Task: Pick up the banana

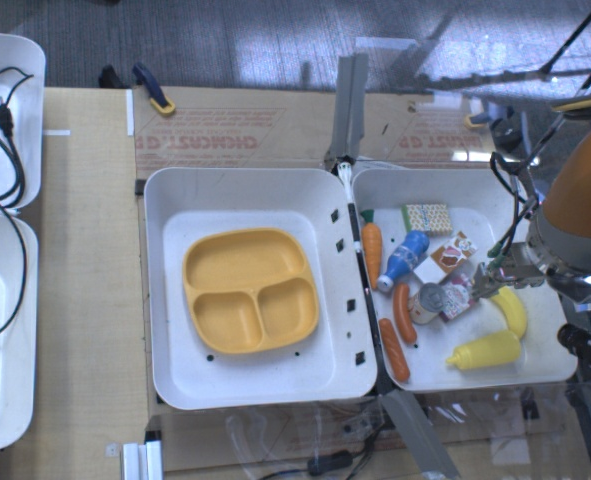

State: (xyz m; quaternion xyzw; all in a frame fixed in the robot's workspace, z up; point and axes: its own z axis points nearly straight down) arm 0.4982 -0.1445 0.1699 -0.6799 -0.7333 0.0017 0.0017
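From the camera view above the bench, the banana (512, 308) lies in the right bin (430, 190), toward its right side, its long axis running from upper left to lower right with a slight curve. The gripper (499, 276) hangs just beside the banana's upper-left end, at the end of the grey arm that enters from the right under its orange band; whether it touches the fruit cannot be told, and the view does not settle whether the claw is spread or pressed together. Nothing can be seen pinched in it. The banana lies down and to the right of the claw, so the coming move looks to be a short shift along the fruit's length, with the claw set across that axis. Crowding is the likely trouble. A yellow mustard bottle (487, 350) lies just below the banana, close to its lower end, and a small packet (455, 298) and a round tin (431, 298) sit just left of the claw. Farther left are a blue bottle (402, 259), a carrot (373, 253) and two sausages (405, 311). The left bin (160, 298) holds a yellow divided plate (251, 290), well apart from the work.
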